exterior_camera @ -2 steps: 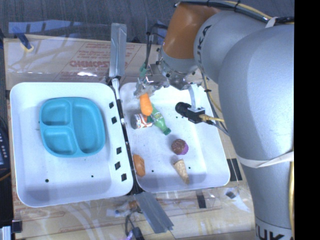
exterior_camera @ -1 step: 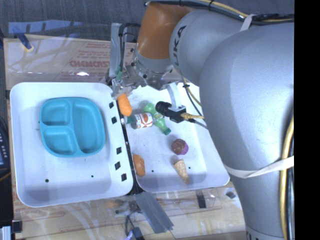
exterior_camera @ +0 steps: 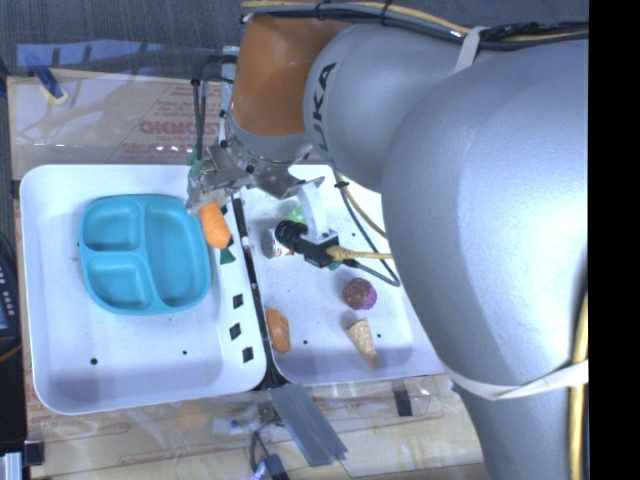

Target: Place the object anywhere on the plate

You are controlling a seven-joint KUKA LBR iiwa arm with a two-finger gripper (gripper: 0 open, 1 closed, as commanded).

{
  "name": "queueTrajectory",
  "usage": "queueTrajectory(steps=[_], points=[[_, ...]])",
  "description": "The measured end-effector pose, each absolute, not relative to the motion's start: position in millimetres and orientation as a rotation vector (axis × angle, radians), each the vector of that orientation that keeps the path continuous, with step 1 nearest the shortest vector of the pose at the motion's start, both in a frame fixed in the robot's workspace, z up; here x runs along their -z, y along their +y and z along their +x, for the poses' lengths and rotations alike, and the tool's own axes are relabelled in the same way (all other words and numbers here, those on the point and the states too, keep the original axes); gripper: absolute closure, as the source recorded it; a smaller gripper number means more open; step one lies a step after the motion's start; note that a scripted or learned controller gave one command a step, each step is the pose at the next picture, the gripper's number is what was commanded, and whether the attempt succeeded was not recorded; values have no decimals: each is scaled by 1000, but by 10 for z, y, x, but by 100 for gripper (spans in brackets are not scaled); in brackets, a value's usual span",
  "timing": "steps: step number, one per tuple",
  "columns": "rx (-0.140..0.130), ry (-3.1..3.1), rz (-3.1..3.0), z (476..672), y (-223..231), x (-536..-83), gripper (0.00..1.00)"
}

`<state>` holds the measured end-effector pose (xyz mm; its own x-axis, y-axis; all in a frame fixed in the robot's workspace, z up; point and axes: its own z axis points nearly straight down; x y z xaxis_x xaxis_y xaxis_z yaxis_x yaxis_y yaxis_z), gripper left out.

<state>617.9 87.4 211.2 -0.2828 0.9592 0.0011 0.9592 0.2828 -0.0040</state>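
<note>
Checking the overhead feed, I find the grey arm (exterior_camera: pixel 430 138) reaching in from the right, its orange band (exterior_camera: pixel 275 68) above the far edge of the two bins. The gripper (exterior_camera: pixel 207 190) sits over the left bin (exterior_camera: pixel 120 358), close to that bin's right edge and towards its far right corner. Directly below it in the view is the orange object (exterior_camera: pixel 215 226), a short tapered piece (carrot-like in shape), tilted slightly. Its upper end meets the gripper. I cannot tell how far the gripper is open, nor whether it has hold of the object. The object lies along the left bin's right edge, just beside the right rim of the blue plate (exterior_camera: pixel 130 268). I cannot tell whether it touches that rim, or whether it rests on the bin floor or hangs above it. The plate is a three-compartment tray, sitting in the far half of the left bin, nearer the bin's left edge than its near edge. In the right bin (exterior_camera: pixel 320 360) I note a small green item (exterior_camera: pixel 296 215) near the far left corner, a purple round item (exterior_camera: pixel 359 293) about mid-bin, a tan cone (exterior_camera: pixel 362 338) just nearer than it, and an orange-brown piece (exterior_camera: pixel 278 330) against the bin's left edge.
</note>
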Motion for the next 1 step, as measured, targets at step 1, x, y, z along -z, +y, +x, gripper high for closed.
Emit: queueTrajectory(steps=[1], points=[[-5, -2512, -1881, 6179, 865, -2108, 0]])
